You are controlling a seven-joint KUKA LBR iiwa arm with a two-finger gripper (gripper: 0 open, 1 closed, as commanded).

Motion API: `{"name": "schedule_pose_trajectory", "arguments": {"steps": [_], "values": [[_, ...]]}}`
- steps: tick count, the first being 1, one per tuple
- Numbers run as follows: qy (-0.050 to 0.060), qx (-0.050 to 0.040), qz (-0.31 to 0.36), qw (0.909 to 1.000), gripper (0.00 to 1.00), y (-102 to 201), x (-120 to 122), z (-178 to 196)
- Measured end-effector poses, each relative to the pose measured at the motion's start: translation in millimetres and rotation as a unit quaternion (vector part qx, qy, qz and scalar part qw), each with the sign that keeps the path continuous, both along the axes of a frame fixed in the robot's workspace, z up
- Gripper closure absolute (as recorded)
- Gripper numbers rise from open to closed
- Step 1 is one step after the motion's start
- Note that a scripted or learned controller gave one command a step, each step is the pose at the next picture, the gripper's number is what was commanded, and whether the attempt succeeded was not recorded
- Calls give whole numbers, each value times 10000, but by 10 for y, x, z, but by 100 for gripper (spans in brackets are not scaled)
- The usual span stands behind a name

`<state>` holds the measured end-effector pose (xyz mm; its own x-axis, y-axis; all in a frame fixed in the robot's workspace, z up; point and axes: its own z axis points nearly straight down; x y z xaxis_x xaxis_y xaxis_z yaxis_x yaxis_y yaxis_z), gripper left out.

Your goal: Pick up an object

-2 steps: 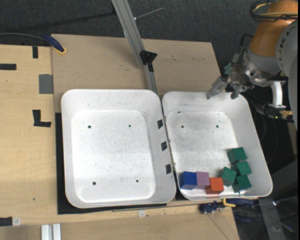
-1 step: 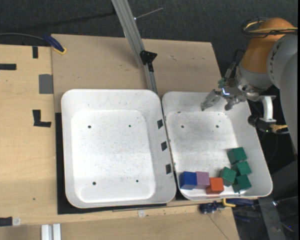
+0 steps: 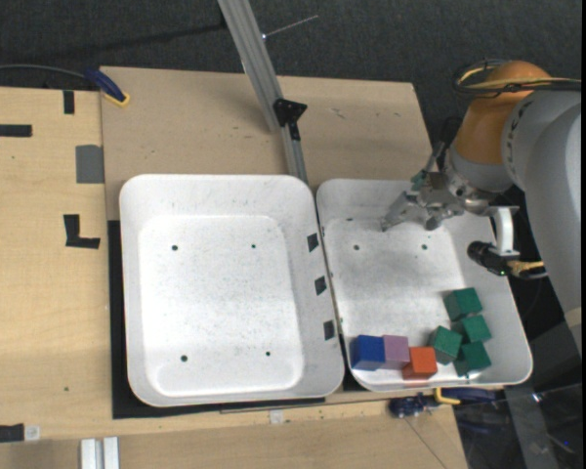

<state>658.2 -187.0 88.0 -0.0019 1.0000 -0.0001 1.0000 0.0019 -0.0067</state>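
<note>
**Bench inventory: arm poised over right bin, blocks lying at its near end**

Camera view, fixed overhead, slanted:

- Arm (image 3: 537, 154): grey, with an orange band above the wrist, reaching in from the right side and leaning over the far right corner of the right bin.
- Gripper (image 3: 410, 213): hanging over the far part of the right bin, its metal fingers (image 3: 396, 213) pointing leftward and down. Nothing is sitting between them. How far they are parted is not readable from this angle; cannot tell.
- Right bin (image 3: 391, 262): shallow, white, speckled, lying just beside the left bin. All blocks are resting along its near edge and near right corner, well apart from the gripper.
- Blue block (image 3: 368, 350): sitting at the near edge, leftmost in the row.
- Purple block (image 3: 397, 349): sitting just beside the blue block, on its right.
- Orange block (image 3: 422, 362): sitting just right of the purple block, touching or nearly touching it.
- Green blocks (image 3: 466, 330): several clustering in the near right corner, packed against one another; the exact count is hard to read.
- Left bin (image 3: 220, 281): shallow, white, larger in the frame, lying on a dark mat.
- Bench (image 3: 39, 262): pale wood, carrying black tape marks at the left.
- Metal pole (image 3: 259, 57): running at a slant from the top edge down to the gap between the bins.
</note>
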Motion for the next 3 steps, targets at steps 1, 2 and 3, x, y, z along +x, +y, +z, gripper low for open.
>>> {"name": "schedule_pose_trajectory", "arguments": {"steps": [1,2,3], "values": [[-26,-6,8,10000,100,5,20,140],[-49,-3,-8,10000,100,-25,-66,653],[-65,-9,0,10000,100,14,-48,1291]]}}
